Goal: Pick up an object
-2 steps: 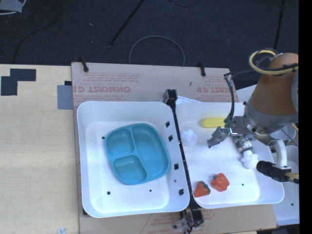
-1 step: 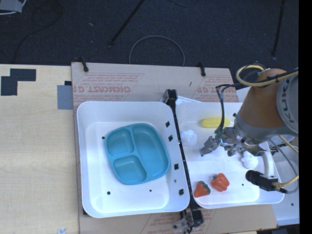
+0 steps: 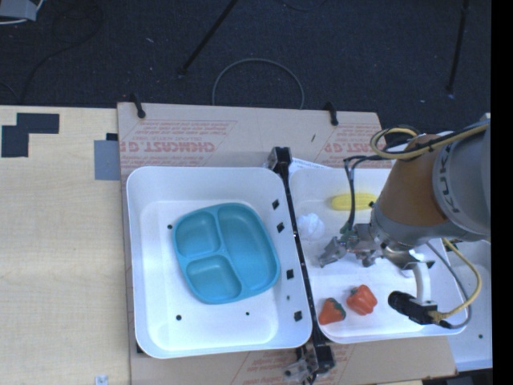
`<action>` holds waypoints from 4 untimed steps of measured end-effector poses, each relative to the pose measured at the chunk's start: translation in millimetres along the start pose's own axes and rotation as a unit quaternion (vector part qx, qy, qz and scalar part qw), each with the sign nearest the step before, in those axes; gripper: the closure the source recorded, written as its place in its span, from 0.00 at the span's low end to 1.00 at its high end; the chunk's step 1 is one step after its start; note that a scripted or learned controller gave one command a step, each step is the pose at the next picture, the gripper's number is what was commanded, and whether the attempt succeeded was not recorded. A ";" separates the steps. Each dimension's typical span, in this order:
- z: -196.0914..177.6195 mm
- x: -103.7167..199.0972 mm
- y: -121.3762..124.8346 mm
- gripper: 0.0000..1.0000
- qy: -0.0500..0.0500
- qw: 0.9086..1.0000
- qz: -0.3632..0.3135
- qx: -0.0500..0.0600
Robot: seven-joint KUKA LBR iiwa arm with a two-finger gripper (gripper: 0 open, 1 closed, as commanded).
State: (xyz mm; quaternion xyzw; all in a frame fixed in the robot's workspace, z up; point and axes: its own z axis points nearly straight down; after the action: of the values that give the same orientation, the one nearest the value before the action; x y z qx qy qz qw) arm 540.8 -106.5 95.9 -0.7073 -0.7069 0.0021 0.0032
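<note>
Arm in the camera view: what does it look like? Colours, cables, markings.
The arm is a grey cylinder with white KUKA lettering and a broad orange band above the wrist. Black and yellowish cables loop around the band and trail below right. The pincer is dull grey metal on a silvery wrist.

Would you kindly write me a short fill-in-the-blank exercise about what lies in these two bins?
1. The divided plate in the left bin is ____ in colour.
2. That plate has ____ compartments.
3. The yellow object lies in the ____ bin.
4. The end effector hangs over the ____ bin.

Missing words: blue; three; right; right
</note>
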 end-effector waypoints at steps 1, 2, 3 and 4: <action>-12.7 -1.8 -0.4 1.00 0.000 1.000 0.004 0.000; -58.4 -1.7 7.5 1.00 -0.001 1.000 0.000 -0.004; -120.0 -3.0 2.1 1.00 -0.001 1.000 0.000 -0.005; -162.4 -0.9 4.1 1.00 -0.001 1.000 -0.001 -0.004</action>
State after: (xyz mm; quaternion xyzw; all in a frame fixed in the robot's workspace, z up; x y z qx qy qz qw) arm 546.1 -107.6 258.2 -0.7069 -0.7073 -0.0003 -0.0005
